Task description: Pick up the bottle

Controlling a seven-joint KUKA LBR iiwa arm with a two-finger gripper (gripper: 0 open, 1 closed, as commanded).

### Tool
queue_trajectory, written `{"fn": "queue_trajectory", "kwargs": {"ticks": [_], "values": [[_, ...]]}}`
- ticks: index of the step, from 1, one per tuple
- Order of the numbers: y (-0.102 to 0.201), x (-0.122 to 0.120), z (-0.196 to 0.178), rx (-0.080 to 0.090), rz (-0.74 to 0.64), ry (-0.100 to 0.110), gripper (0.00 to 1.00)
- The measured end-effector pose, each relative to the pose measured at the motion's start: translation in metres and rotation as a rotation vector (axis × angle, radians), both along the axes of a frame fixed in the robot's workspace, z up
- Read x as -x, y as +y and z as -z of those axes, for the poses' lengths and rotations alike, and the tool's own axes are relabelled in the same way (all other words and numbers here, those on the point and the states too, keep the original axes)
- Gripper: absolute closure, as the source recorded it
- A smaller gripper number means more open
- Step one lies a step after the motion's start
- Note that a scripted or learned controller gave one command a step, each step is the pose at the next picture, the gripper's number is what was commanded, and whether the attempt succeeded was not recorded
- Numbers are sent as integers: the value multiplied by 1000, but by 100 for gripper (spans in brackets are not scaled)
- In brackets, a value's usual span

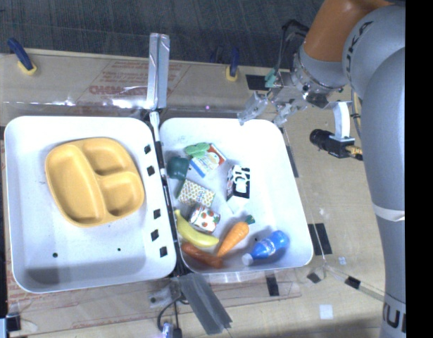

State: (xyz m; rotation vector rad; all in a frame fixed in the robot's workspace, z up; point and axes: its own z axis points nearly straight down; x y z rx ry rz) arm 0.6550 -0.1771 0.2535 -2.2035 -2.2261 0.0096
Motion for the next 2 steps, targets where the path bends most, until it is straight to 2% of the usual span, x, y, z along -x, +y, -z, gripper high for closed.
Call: {"fn": "queue_trajectory", "kwargs": {"ticks": [1,2], "values": [[148,11,66,0,-153,0,0],[132,81,66,1,-135,-1,0]]}}
